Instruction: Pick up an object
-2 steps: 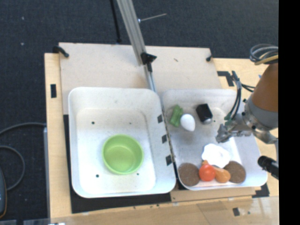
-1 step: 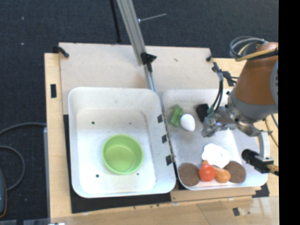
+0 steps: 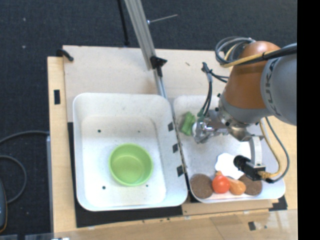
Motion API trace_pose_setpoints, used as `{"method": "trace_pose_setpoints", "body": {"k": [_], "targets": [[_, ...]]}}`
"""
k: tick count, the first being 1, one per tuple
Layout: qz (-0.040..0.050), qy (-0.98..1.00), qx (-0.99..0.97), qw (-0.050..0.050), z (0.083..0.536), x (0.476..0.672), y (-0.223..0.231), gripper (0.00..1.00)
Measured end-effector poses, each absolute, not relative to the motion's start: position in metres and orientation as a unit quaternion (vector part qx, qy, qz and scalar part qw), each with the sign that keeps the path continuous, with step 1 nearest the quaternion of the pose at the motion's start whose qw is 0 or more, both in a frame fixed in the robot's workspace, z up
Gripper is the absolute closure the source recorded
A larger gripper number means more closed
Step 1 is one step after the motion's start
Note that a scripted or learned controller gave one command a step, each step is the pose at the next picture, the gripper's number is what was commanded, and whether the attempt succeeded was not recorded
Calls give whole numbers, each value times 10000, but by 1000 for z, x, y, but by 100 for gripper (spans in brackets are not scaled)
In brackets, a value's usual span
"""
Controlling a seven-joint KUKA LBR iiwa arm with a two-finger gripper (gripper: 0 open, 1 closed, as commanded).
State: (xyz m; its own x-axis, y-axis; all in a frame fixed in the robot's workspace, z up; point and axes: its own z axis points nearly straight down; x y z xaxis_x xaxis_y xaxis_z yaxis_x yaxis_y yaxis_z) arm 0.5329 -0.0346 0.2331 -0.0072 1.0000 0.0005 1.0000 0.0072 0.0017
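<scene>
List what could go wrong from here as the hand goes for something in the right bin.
1. The hand sits beside the green object near the bin divider; it may hit the wall or push the object away.
2. The red ball, orange piece and brown discs are crowded together, so a grasp there may slip.

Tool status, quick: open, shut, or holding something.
Tool: cannot be told from this view; it sits in the right bin beside the green object, which is not seen in its grip.

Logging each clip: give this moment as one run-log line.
arm: over right bin | gripper: beside green item at bin's left wall | grasp: unclear | left bin: green bowl
</scene>
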Motion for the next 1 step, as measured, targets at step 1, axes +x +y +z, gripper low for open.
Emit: {"method": "trace_pose_setpoints", "body": {"k": [1], "targets": [[10,7099,7043,-2,239,537,15,100]]}}
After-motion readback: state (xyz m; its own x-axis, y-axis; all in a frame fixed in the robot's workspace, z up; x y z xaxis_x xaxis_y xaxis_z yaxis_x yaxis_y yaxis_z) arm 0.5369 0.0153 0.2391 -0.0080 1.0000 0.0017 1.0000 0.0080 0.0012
